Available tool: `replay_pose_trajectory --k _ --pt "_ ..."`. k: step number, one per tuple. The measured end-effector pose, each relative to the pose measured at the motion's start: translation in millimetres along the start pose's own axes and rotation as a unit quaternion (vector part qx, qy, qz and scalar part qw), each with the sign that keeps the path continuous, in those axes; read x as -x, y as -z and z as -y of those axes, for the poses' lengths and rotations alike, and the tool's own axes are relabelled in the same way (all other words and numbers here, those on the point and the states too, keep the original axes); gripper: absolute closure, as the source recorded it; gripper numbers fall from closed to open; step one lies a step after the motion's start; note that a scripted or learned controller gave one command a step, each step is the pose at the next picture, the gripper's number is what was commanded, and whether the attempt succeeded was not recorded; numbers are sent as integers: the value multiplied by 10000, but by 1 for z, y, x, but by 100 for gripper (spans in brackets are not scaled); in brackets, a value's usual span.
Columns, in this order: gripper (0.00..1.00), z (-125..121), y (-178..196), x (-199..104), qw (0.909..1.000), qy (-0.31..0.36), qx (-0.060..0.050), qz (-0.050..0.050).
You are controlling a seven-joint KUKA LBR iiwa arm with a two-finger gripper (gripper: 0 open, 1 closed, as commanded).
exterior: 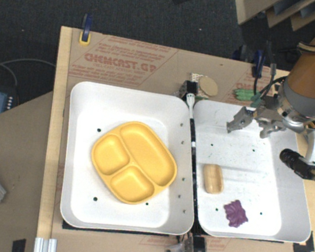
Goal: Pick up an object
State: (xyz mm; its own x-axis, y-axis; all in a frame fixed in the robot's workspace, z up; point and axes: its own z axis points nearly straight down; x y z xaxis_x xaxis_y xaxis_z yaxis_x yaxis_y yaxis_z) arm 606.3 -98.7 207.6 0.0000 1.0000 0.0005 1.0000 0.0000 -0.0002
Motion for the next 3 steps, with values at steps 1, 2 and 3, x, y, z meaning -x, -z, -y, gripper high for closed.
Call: replay_pose_trajectory --k 1,2,3 --pt "0 50 -129 24 10000 -23 -35 -6" --pt "0 -47 -16 -10 10000 32 82 15" --pt "0 5 -129 23 10000 -24 -43 -4"
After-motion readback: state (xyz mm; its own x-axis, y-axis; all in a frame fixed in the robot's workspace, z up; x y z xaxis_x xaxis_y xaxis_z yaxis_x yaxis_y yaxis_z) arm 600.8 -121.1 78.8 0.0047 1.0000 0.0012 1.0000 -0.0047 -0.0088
